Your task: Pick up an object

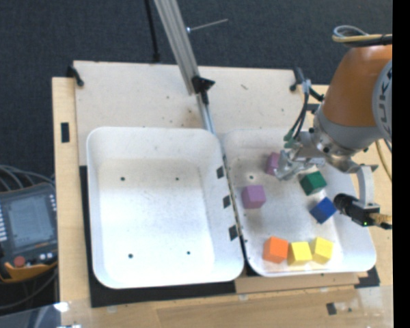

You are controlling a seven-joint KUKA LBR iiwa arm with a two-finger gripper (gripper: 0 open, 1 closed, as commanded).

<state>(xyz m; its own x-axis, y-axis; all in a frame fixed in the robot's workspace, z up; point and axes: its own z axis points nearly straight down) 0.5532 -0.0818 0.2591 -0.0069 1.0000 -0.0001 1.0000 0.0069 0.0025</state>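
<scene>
Gripper (284,167) hung low in the right bin (359,262), its fingers' spacing impossible to tell, touching a small purple block (272,162). A larger purple cube (253,196) lay just below-left of that block.

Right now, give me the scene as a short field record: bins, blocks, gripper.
left bin: no blocks visible in it
right bin: holds all the blocks
purple block: near the bin's left wall
pink block: beside the gripper's tip
green block: under the arm's wrist
blue block: below the green one
front row: orange block, two yellow blocks
gripper: low over the right bin, finger state unclear
</scene>
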